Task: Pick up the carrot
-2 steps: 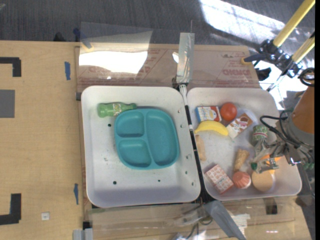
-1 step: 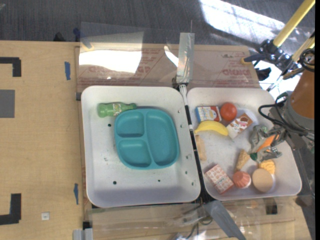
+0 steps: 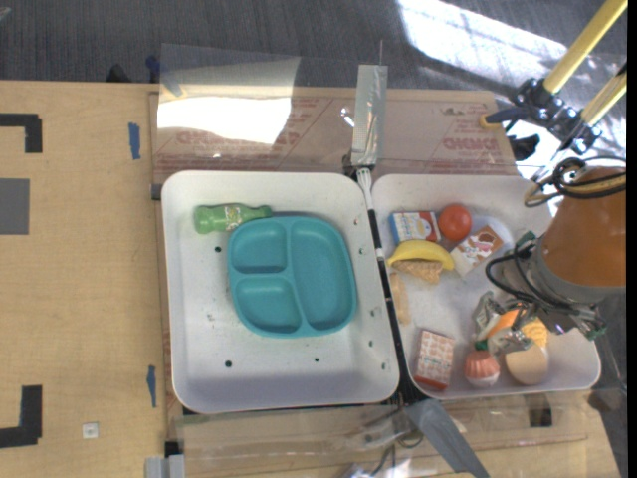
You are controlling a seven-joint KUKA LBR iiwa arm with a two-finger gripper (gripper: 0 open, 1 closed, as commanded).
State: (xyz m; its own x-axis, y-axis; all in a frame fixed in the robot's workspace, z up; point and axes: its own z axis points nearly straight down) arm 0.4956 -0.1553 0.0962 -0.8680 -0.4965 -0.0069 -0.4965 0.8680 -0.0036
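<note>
The carrot (image 3: pixel 509 319) shows as a small orange piece with a bit of green at its lower left end. It lies in the right bin (image 3: pixel 582 376), near that bin's right side. My gripper (image 3: pixel 503 328) is down in the bin directly over the carrot, its metal parts on both sides of the orange piece. The grey arm with its orange band (image 3: pixel 595 242) rises above it and hides part of the carrot.
Close by in the right bin are a tan egg-like ball (image 3: pixel 528 364), a pink toy (image 3: pixel 482 368), a red-and-white box (image 3: pixel 434 358), a banana (image 3: pixel 420 257), a tomato (image 3: pixel 455 221) and a carton (image 3: pixel 413 227). The left bin holds a teal divided plate (image 3: pixel 293 273) and a green bottle (image 3: pixel 231 216).
</note>
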